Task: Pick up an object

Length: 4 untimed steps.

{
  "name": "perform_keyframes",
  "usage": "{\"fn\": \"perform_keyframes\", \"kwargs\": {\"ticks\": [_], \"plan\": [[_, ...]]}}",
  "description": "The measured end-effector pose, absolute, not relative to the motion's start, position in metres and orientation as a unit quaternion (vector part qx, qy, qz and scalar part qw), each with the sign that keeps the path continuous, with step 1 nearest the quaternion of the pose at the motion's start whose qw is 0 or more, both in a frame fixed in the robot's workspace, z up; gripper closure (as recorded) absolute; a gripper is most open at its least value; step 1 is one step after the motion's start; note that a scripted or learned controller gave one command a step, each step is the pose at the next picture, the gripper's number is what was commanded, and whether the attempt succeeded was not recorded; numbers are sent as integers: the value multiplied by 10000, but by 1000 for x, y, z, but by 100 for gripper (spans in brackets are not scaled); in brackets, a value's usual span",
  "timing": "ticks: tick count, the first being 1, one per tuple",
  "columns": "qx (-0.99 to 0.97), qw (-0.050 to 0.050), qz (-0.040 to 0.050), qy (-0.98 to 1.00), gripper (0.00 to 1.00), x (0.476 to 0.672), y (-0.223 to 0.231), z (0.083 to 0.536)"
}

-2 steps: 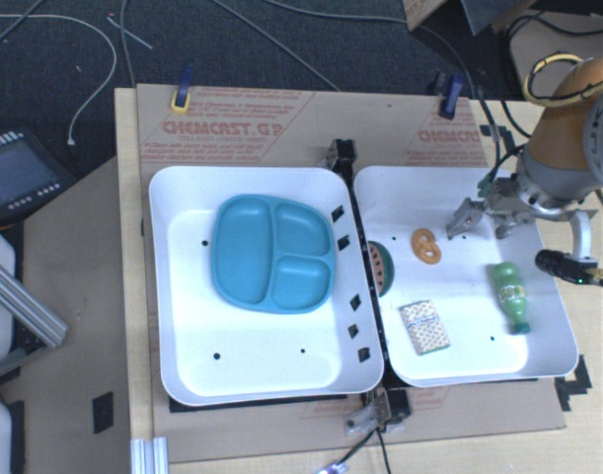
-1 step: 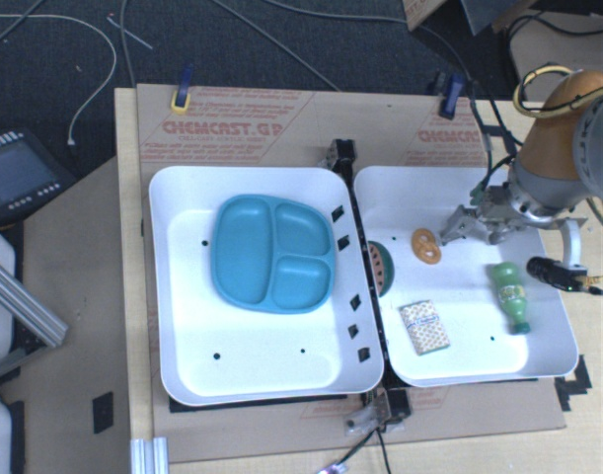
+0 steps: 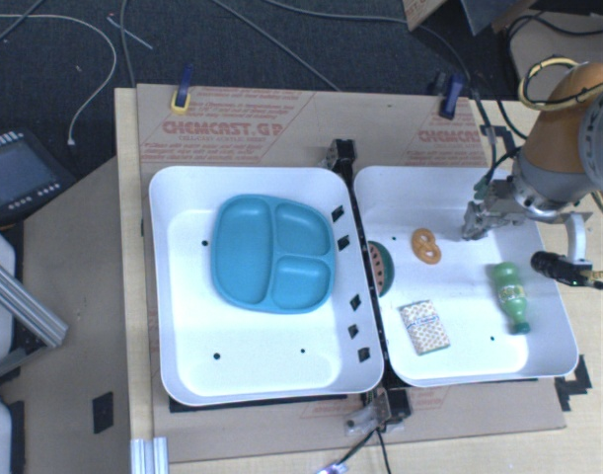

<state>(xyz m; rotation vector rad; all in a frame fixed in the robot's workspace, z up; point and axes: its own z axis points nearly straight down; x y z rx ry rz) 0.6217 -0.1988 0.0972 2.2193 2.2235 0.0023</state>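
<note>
I see open white floor in the right bin (image 3: 449,368) between the pretzel (image 3: 425,245), green bottle (image 3: 511,296) and patterned packet (image 3: 423,326); a round fruit-like piece (image 3: 381,268) sits against its left wall. My end effector (image 3: 476,227) hangs right of the pretzel, grip unreadable. The left bin (image 3: 252,363) holds a blue divided plate (image 3: 273,253).

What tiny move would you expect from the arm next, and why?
Probably a short shift left and down toward the pretzel. The gripper hangs in the right bin just beside it, nearer than the green bottle or the patterned packet.
</note>
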Motion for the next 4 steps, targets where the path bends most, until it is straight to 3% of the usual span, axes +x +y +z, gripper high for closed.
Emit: {"fn": "perform_keyframes", "kwargs": {"ticks": [2, 4], "plan": [[7066, 27, 16, 7076, 100, 634, -200, 204], [7056, -18, -1, 7086, 100, 594, -106, 207]]}}
